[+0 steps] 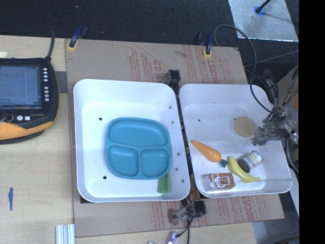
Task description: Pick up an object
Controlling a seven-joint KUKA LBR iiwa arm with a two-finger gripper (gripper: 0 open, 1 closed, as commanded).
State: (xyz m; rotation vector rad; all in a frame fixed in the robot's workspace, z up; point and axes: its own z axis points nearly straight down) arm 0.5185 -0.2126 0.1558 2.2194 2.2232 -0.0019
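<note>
Over the right shallow white plastic bin (203,98) my gripper (267,131) hangs at its right edge; whether it grips anything I cannot tell, so nothing looks picked yet. Two bins; one blue divided plate (137,147); one orange carrot (205,150), yellow banana (241,170), brown carton (219,181), tan disc (244,126), small can (251,160).

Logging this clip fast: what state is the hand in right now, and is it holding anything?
Hand: at the right bin's right edge, beside the tan disc; open or closed cannot be told, and nothing is seen in it.
</note>
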